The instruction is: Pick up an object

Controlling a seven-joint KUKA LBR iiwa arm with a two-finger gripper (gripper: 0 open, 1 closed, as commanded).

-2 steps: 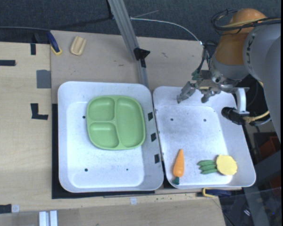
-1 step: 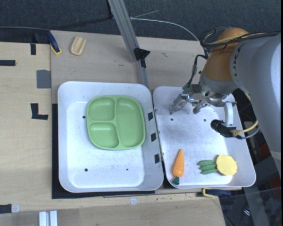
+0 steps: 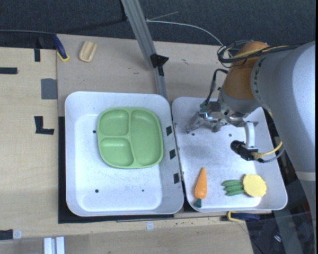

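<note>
My gripper point(image 3: 205, 125) hangs over the far part of the right bin point(image 3: 273, 165), below the orange wrist band. Its two fingers are spread apart and nothing sits between them, so it is open. An orange toy carrot point(image 3: 201, 182) with a green tip lies near the bin's front edge, well in front of the gripper. To the carrot's right lie a green pea pod point(image 3: 232, 187) and, touching it, a yellow round toy point(image 3: 254, 185).
The left bin point(image 3: 77, 157) holds a green divided plate point(image 3: 131, 137). A slanted metal pole point(image 3: 143, 33) crosses behind the bins. A small wooden block point(image 3: 87, 51) lies on the bench at the back left. A black cable fitting point(image 3: 243, 149) hangs from the wrist.
</note>
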